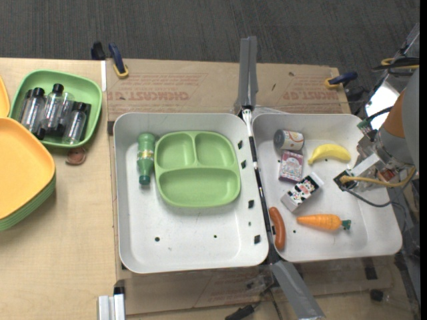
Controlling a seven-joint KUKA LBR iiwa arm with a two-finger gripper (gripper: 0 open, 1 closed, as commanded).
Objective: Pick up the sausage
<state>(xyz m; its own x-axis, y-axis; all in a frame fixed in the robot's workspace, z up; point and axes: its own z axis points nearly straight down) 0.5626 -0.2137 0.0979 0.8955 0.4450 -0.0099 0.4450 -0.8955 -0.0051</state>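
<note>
While the sausage (277, 228) lies by the bin's left wall, the arm (400, 135) hangs over its right edge, grip unreadable.

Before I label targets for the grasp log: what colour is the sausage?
Reddish-brown; the sausage shows in the camera view, by the right bin's left wall.

Grey carpet floor (200, 12), wooden bench (60, 265)

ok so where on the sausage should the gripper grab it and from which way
Probably at its middle, coming straight down. The sausage lies flat and lengthwise along the right bin's left wall, so the fingers should close across its narrow width. That wall crowds one side; the finger there has little room. The carrot lies apart on the other side.
</note>
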